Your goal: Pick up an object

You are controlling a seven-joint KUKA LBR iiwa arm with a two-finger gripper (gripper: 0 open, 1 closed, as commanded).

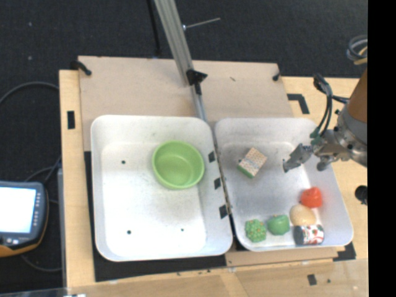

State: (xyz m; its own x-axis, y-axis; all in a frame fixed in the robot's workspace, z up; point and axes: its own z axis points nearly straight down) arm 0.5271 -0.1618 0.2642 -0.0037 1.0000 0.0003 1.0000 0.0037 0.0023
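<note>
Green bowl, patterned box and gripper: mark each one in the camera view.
green bowl (178, 164): camera view, on its inner floor.
patterned box (252, 162): camera view, middle of its top face.
gripper (307, 157): camera view, midway between its fingertips.

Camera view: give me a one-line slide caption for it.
Gripper open above the right bin near a small patterned box; green bowl sits in the left bin.
</note>
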